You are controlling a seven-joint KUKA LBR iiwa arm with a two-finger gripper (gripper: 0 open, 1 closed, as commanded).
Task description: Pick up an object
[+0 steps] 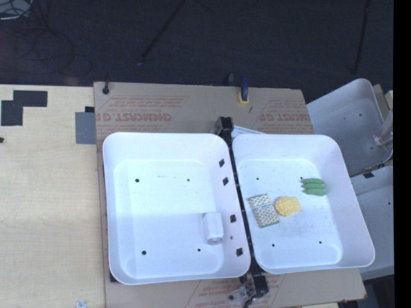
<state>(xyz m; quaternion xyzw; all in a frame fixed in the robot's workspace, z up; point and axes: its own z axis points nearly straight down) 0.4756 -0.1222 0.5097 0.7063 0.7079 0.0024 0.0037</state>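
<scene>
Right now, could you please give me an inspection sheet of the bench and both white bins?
Surface: brown cardboard sheet with red print under two shallow white plastic bins; pale wooden bench at left.
Job's things: left bin holds a white cylindrical cup on its side; right bin holds a green pea pod toy, a yellow corn-like toy and a patterned square packet touching the corn.
Clutter: blue and yellow clamp at the cardboard's far edge.
Grippers: nothing seen.
Cables: thin dark lines on the dark floor.
Surroundings: grey metal panels at right.

Yellow corn, green pods, white cup
</scene>
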